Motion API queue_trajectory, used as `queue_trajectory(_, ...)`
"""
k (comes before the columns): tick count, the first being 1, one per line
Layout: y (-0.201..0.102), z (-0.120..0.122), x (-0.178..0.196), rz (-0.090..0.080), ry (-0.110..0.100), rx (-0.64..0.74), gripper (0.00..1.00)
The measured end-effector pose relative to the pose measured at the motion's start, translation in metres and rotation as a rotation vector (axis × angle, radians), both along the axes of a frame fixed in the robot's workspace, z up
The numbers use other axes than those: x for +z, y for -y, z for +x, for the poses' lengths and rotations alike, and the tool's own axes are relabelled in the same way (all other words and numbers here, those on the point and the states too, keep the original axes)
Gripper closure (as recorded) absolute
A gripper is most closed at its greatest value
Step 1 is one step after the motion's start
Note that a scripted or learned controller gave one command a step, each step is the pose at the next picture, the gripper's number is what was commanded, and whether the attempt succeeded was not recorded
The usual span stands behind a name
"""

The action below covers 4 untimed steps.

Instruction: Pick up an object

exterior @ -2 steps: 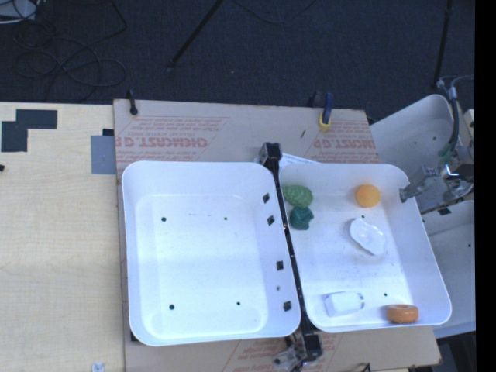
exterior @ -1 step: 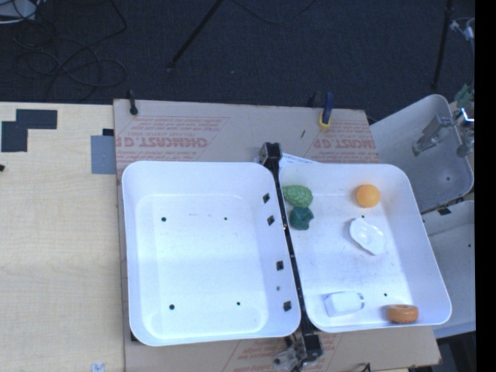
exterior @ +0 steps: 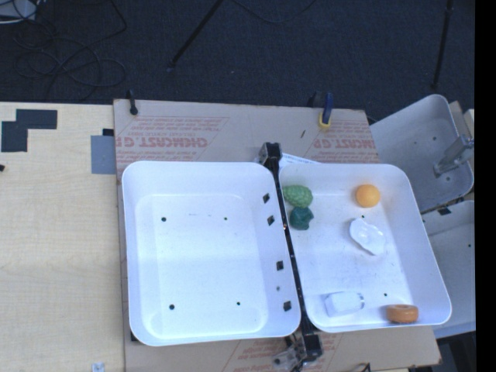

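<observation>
Everything worth picking lay in the right-hand bin [exterior: 425, 239], the bin on the side the arm reaches in from, so any reach would be a short one. The left-hand bin [exterior: 133, 246] held nothing to grasp.

Nearest the arm's side sat an orange ball [exterior: 367, 195], well apart from its neighbours and, I judged, the easiest target, though it might roll. Just below it a white lump [exterior: 367, 235] lay slantwise, its long axis running from the far left down toward the near right. Farthest from the arm, against the wall between the bins, a pale green lump [exterior: 297, 195] touched a dark teal one [exterior: 300, 218]; that pair looked awkward to separate. Toward the near edge lay a white block [exterior: 343, 303], and an orange disc [exterior: 402, 313] sat tight in the corner, probably too close to the rim for a clean grip.
</observation>
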<state>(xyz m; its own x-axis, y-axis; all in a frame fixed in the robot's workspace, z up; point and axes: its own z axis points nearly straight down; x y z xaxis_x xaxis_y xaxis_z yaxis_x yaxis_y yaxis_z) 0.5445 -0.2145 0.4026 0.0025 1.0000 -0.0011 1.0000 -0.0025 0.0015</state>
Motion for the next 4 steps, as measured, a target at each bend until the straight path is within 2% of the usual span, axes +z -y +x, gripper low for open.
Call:
queue_trajectory(1, -0.002, -0.066, -0.163, 0.009, -0.022, -0.001, 0.00)
queue_trajectory(2, -0.001, -0.035, -0.082, -0.002, 0.005, 0.005, 0.00)
queue_trajectory(3, -0.001, -0.037, -0.076, 0.001, -0.004, 0.005, 1.00)
queue_trajectory(4, -0.007, -0.035, -0.159, 0.005, -0.011, 0.002, 1.00)
